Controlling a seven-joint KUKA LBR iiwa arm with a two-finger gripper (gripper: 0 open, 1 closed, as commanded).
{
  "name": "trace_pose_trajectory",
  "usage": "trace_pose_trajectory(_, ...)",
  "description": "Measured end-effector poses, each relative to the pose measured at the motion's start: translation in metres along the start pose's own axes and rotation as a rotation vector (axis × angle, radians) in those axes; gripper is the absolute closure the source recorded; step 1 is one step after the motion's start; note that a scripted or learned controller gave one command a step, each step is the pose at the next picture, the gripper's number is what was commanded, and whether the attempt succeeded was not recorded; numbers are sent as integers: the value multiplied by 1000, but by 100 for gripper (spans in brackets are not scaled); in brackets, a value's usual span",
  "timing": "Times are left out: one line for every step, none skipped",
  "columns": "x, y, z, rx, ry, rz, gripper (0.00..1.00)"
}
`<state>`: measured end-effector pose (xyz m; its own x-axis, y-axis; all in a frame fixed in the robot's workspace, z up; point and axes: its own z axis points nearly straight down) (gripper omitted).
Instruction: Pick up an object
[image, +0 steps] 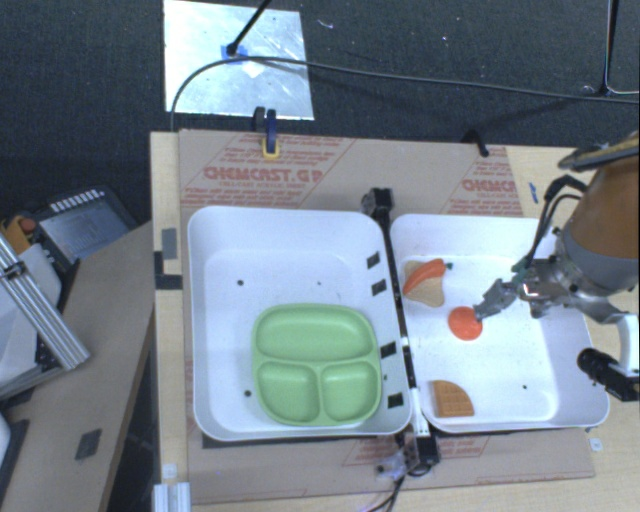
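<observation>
A round orange-red ball (463, 324) lies in the middle of the right bin (530, 400). My gripper (492, 301) reaches in from the right at a slant, and its tip sits just above and right of the ball, close to or touching it. An orange carrot-shaped piece (426, 272) rests on a tan wedge (429, 293) at the bin's upper left. A brown bread-like slice (452, 398) lies near the bin's front edge.
The left bin (230, 250) holds a green divided plate (315, 362) toward its front. A black clip strip (390, 300) runs along the seam between the bins. The arm's grey wrist (590, 270) hangs over the right bin's right side.
</observation>
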<state>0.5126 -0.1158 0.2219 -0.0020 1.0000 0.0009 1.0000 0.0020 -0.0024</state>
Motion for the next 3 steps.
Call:
trace_pose_trajectory(4, -6, 60, 2, 1, 1, 0)
trace_pose_trajectory(14, -11, 111, 2, 1, 1, 0)
trace_pose_trajectory(13, -10, 98, -4, -1, 1, 100)
